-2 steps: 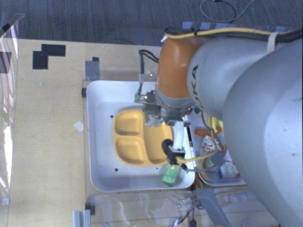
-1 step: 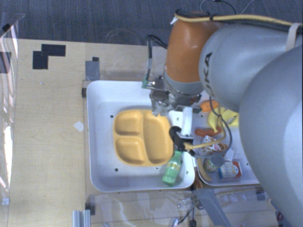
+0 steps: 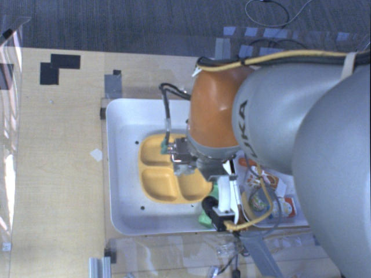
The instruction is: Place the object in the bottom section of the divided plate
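Reaching over the plate, likely to drop something in.

Hanging low with the claw (image 3: 181, 155) over the yellow plate (image 3: 157, 185) in the left bin (image 3: 119, 155); cannot tell if open, shut or holding anything. Next, probably: line up over the bottom part, let go softly. Counted: one plate with three parts, one arm (image 3: 215, 112), one green thing (image 3: 205, 219) beside the plate, maybe the object.

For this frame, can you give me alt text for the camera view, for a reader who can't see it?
A grey KUKA arm with an orange band reaches in from the right over a yellow divided plate lying in a white bin. Green and packaged items sit at the arm's lower edge, partly hidden.
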Robot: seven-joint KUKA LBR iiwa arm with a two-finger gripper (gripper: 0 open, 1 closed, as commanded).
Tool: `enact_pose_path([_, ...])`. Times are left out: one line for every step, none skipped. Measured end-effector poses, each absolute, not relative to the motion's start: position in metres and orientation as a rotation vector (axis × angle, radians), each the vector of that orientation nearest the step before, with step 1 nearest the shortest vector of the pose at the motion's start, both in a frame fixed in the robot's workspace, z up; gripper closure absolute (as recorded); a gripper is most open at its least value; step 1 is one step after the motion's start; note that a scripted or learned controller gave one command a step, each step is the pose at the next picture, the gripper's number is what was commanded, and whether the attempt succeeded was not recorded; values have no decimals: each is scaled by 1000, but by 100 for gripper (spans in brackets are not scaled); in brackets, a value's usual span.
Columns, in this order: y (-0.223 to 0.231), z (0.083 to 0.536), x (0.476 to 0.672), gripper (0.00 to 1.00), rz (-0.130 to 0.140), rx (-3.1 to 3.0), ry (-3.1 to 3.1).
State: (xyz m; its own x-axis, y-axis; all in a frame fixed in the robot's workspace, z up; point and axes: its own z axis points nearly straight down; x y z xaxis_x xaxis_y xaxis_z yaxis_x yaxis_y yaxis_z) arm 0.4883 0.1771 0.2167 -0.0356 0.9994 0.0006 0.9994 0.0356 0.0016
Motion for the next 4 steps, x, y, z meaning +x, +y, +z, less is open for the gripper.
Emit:
enact_pose_path([158,149,558,100,1,2390,2039])
enact_pose_path([175,258,522,100,7,2380,2049])
enact_pose_path([208,225,487,100,3,2248,2194])
enact_pose_path([208,225,487,0,3,2249,2193])
